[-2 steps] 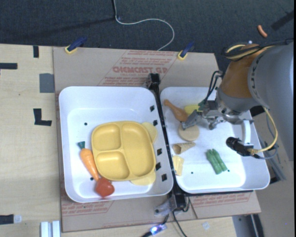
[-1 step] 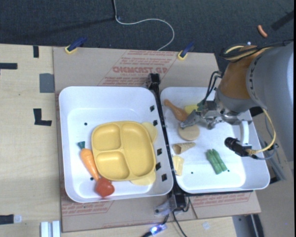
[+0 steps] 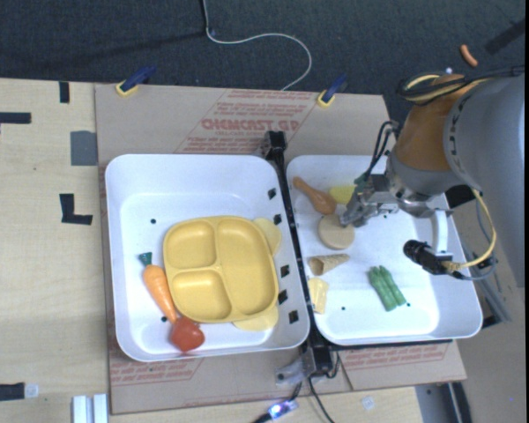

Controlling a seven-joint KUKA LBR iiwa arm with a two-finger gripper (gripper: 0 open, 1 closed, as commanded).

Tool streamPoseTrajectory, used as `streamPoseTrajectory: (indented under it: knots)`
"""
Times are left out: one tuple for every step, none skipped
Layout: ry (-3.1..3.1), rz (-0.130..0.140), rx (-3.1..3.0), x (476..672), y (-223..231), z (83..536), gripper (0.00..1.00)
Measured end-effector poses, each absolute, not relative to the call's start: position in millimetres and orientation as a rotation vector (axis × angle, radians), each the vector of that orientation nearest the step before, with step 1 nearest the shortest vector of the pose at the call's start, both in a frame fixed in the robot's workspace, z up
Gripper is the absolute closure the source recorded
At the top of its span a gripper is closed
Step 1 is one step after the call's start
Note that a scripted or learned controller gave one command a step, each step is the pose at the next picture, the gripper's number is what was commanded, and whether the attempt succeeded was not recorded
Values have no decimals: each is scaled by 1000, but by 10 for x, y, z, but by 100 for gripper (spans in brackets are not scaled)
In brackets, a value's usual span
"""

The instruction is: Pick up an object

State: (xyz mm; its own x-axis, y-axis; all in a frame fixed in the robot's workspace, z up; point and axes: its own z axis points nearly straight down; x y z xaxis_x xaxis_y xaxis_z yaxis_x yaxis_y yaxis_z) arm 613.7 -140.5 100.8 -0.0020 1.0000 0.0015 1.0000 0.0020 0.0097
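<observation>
Camera view: in the right bin, the gripper hovers over a round tan disc, seemingly touching its upper edge; whether it grips anything cannot be told. The disc looks light and stiff, best pinched across its rim.

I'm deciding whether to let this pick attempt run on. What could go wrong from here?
The gripper sits low among a round tan disc, a wooden spoon and a yellow piece, packed closely; it may nudge neighbours or close on nothing. The ice cream cone below could also get knocked.
</observation>
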Motion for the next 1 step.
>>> streamPoseTrajectory:
  knots:
    - [2222, 1, 2219, 6111, -1406, 1432, 100]
